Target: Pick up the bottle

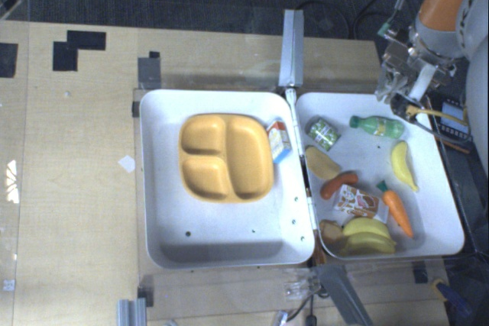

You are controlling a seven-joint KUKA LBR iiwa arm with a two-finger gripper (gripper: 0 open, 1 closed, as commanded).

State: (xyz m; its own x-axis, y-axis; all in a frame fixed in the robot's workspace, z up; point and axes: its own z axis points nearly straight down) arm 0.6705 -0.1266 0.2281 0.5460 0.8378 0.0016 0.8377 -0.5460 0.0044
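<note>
Bottle lies on its side in the right bin, up at about 1 o'clock of that bin, cap end pointing to 9 o'clock. Green body, close to the bin's far wall but not clearly touching it.

You've got the gripper at 12 o'clock from the bottle, over the bin's far rim, apart from the bottle. Can't tell if it's open or closed from this angle.

Neighbours around the bottle:
- can at 9 o'clock, near, with a clear gap between
- banana at 5 o'clock, just beside, small gap
- bare white floor at 6 to 7 o'clock of the bottle, the most open room you have
- right wall of the bin at 3 o'clock, some open floor before it

Lower half of the right bin is crowded: potato, sausage, juice carton, carrot, and a bunch of bananas at the near edge. All well apart from the bottle.

Left bin holds a yellow divided tray in the middle and a small carton against its right wall at 3 o'clock. Wide bare floor along that bin's near edge, 6 o'clock side.
</note>
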